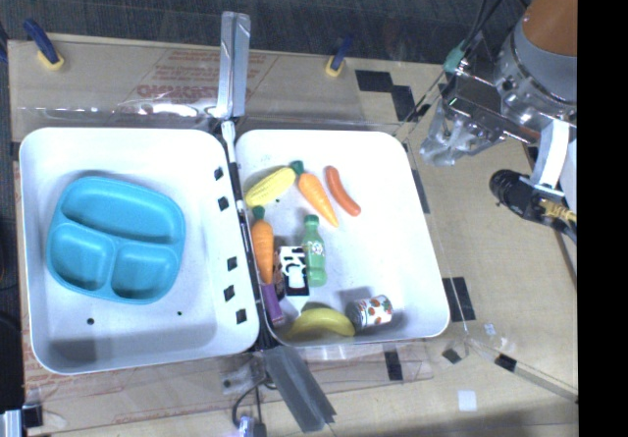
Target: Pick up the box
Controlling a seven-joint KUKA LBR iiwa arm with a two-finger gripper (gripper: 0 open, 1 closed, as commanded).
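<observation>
**Box lies untouched among toy food; gripper parked off the bin**

Camera view: The small black-and-white printed box lies in the right white bin, in its lower left part near the divider between the two bins. It is crowded. A green bottle touches or nearly touches its right side, an orange toy carrot lies just to its left, a purple piece sits at its lower left, and a yellow banana lies just below, beside a small printed can. Further up are a yellow corn cob, a second carrot and a red sausage. The left white bin holds a blue divided plastic tray.

The grey metal gripper hangs beyond the right bin's upper right corner, well apart from the box. Whether its grip is released or clenched, I cannot tell; nothing is seen in it.

The box looks like light, stiff cardboard, likely smooth and liable to slide or tip if nudged. The best hold seems to be across its narrow sides from straight above, though the bottle and carrot leave little room, so neighbours may get pushed or caught instead.
</observation>
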